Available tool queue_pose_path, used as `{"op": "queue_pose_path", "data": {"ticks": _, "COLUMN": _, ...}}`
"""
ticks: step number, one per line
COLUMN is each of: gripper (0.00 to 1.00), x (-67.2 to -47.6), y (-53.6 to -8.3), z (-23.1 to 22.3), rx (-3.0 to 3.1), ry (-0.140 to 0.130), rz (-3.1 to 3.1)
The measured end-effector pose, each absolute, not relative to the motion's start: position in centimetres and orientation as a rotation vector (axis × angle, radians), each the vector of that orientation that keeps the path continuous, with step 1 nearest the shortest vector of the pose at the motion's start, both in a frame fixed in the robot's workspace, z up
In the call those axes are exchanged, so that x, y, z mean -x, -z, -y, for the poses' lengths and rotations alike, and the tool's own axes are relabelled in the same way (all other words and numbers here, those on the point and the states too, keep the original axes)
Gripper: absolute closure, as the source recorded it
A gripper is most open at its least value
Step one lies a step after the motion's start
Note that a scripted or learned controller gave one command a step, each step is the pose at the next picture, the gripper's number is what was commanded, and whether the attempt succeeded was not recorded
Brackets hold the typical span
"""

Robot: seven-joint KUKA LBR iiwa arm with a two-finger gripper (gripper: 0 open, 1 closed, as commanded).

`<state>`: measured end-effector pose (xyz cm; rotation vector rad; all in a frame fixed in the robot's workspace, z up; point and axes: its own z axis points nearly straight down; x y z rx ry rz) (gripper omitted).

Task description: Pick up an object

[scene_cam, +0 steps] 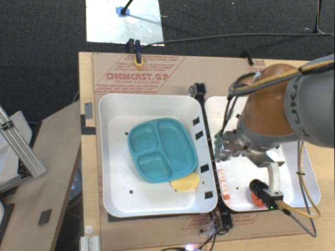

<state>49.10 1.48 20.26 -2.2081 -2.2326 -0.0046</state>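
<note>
A teal divided plate (163, 149) lies in the middle of the left bin (118, 192). A pale yellow thing (186, 182) pokes out from under the plate's near edge. My gripper (224, 148) hangs low over the left side of the right bin (238, 197), close to the wall between the bins. The grey and orange arm above it hides most of that bin. A small orange thing (255, 197) shows on the right bin's floor near the front, partly covered by the robot's own hardware.
A red-and-white strip (222, 184) runs along the right bin's left edge. Black clips (198, 90) sit on the divider between the bins. A cardboard sheet (141, 72) lies under the bins, and a clamp (137, 51) holds its far edge.
</note>
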Motion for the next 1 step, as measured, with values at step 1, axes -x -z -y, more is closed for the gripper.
{"op": "queue_pose_path", "data": {"ticks": 1, "gripper": 1.0, "x": -49.4, "y": -21.27, "z": -5.85, "rx": 2.21, "ry": 0.004, "rz": 2.231}}
